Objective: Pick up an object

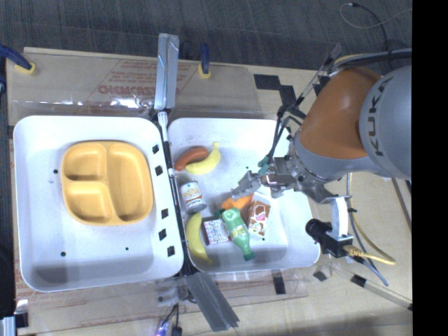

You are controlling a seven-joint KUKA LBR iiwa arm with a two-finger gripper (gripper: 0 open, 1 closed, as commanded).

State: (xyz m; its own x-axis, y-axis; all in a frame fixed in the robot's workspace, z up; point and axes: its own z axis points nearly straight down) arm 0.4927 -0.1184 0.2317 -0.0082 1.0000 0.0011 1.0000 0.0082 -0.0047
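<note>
The right bin (280, 135) holds a jumble of toy food. A red sausage (189, 157) and a yellow banana (208, 161) lie at its upper left. Below them stands a small jar (192, 196), and a second banana (194, 238) lies along the left wall. A green bottle (239, 231), a small packet (214, 230), an orange carrot (239, 203) and a brown-and-white carton (259, 218) crowd the lower middle. My gripper (248, 183) hangs low over the bin, just above the carrot and the carton, with nothing seen held in it.
The left bin (35, 257) holds a yellow divided plate (107, 182). A metal divider bar (166, 72) runs between the bins. The arm's orange band (336, 110) and grey body cover the right bin's right side. Cables (364, 254) trail at the lower right.
</note>
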